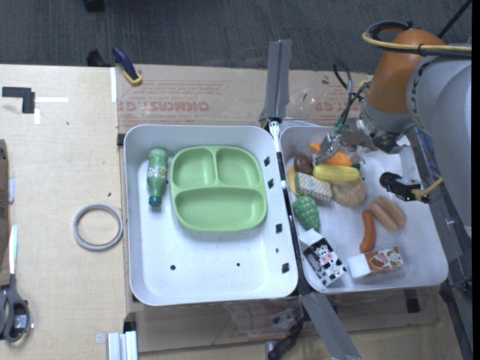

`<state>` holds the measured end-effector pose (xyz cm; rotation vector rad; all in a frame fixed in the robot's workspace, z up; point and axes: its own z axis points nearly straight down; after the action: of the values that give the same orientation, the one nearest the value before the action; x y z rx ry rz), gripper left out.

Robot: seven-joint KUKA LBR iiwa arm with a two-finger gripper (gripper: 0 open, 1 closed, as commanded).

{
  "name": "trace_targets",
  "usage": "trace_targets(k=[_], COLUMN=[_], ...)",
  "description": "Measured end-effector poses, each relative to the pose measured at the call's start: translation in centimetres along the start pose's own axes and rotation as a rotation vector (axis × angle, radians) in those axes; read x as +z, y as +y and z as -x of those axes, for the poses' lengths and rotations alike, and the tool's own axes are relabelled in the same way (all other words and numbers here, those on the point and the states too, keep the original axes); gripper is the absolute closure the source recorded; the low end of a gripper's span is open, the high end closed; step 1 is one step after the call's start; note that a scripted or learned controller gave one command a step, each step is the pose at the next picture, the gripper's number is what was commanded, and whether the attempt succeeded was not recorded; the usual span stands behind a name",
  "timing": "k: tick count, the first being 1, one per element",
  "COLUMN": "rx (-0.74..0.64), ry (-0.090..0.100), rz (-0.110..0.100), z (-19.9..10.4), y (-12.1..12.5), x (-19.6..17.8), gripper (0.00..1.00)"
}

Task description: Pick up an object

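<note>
Camera view: two white bins side by side, left bin [142,268] mostly bare floor along its near half, with a green divided tray [219,187] in its far half and a small green bottle [156,175] standing just beside the tray's left edge, long axis running far-to-near. Right bin [429,265] is crowded: toys pile against its left wall and far-centre, open floor only along the right side and near-right. Arm [420,73] comes in from the right, orange band up top, wrist bent down over the far part of the right bin. Gripper [337,145] sits low over an orange carrot-like piece [335,158], touching or just above it; cannot tell whether the fingers are apart or together, nothing clearly between them. Yellow banana [337,173] lies just in front of the gripper, long axis left-right. Beside it a tan cracker-like block [313,187], a round bread piece [349,194] and a green ridged toy [306,211]. Hot dog bun [388,213] lies right of centre, red sausage [367,232] runs far-to-near next to it. Cow-print carton [325,261] and a small box [378,262] lie along the near edge. Tape ring [98,226] lies on the bench left of the bins.
</note>
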<state>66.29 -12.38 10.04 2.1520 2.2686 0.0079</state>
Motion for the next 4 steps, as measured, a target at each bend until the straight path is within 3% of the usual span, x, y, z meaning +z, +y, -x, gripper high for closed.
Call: trace_targets(k=[1, 2, 3, 4], rx=[-0.001, 0.384, 0.383, 0.060], ry=[-0.001, 0.003, 0.003, 0.002], rz=[0.001, -0.015, -0.015, -0.002], z=[0.1, 0.9, 0.8, -1.3], y=[0.1, -0.4, -0.4, -0.1], x=[-1.1, -2.9, -2.9, 0.0], gripper=[1.00, 1.00, 0.00, 0.00])
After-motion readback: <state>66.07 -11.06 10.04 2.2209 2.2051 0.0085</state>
